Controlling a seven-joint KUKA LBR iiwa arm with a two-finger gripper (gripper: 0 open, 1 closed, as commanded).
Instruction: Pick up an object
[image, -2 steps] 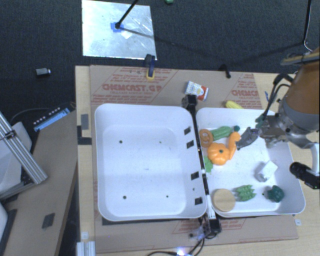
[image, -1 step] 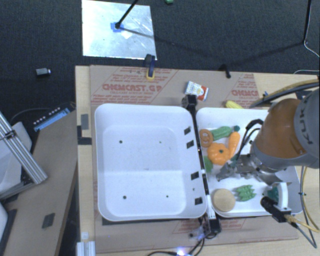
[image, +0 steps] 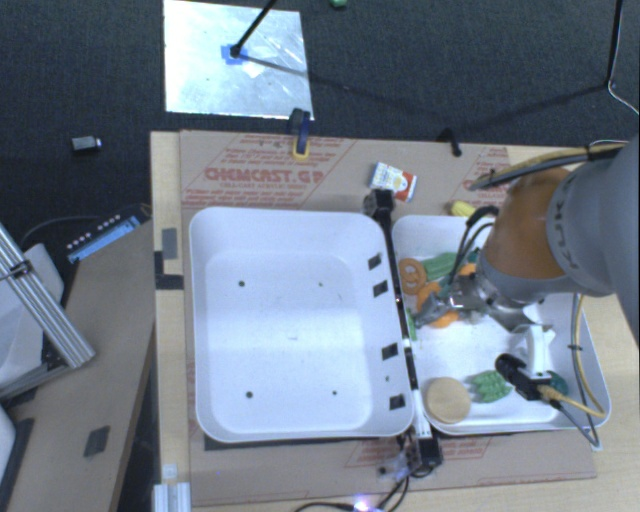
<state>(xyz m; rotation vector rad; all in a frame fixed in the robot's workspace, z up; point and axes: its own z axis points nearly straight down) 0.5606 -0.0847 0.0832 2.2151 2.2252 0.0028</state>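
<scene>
Gripper (image: 437, 308) sits low inside the bin on the view's right (image: 505, 424), close to the wall that this bin shares with the other white bin (image: 290, 320). Wrist and bracket hide its tip, so I cannot tell how far open it is, and nothing can be seen held in it.

An orange plastic piece (image: 413, 274) lies just beside the gripper, toward the bin's far edge and against the shared wall. A patch of the same orange shows right under the tip, though whether it belongs to that piece is unclear. A green piece (image: 440, 266) touches or overlaps the orange one on the side away from the shared wall. A round tan disc (image: 448, 399) lies in the bin's near corner by the shared wall, with a second green object (image: 488, 384) just beside it. A small yellow thing (image: 460, 210) lies just beyond the bin's far edge, and a red-and-white packet (image: 393, 181) lies on the bench (image: 260, 175) farther off.

My judgement is that this is the grasp step, with the arm down at bin-floor height and the orange piece the likely target. The next move calls for closing on that piece, not on the green one tangled with it, and then a straight lift clear of the shared wall. A lift would also show whether anything has been caught, since that cannot be read now.
</scene>
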